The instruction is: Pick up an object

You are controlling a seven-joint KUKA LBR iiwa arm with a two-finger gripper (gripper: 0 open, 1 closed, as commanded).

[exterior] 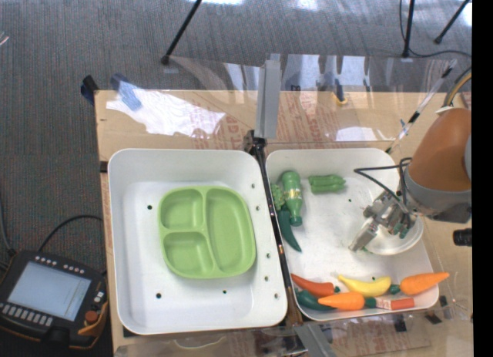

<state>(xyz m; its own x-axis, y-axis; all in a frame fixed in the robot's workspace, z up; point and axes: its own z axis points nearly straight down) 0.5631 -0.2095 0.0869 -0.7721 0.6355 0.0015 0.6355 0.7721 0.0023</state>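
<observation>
A grey two-finger gripper (360, 244) is seen over the right shallow white plastic bin (331, 155), reaching in from the right below the broad orange band (443, 151) of the arm. Its tip is pointed down and to the left, and it is placed at the left edge of a clear round plastic dish (400, 241) that lies on the bin floor. Whether the gripper is open or closed cannot be told from this angle, and nothing is seen to be held in it. The objects to be picked are spread through the same bin. A light green toy bottle (291, 192) is laid against the left wall, with a dark green toy chilli (290, 232) just below it and touching it. A small green toy pepper (326, 184) is found near the bottle, towards the back. Along the front wall, a red-orange toy chilli (312, 284), a yellow toy banana (364, 284) and two orange toy carrots, one on the right (422, 281) and one in front of the banana (343, 301), are crowded together. All of these are well apart from the gripper. In the left shallow white plastic bin (117, 193), a light green divided plastic plate (206, 232) is set flat near the middle. A crumpled clear plastic sheet (166, 112) is left on the wooden bench (108, 128) behind that bin, and a dark control pendant (50, 294) with a grey screen is seen on the floor at the lower left.
</observation>
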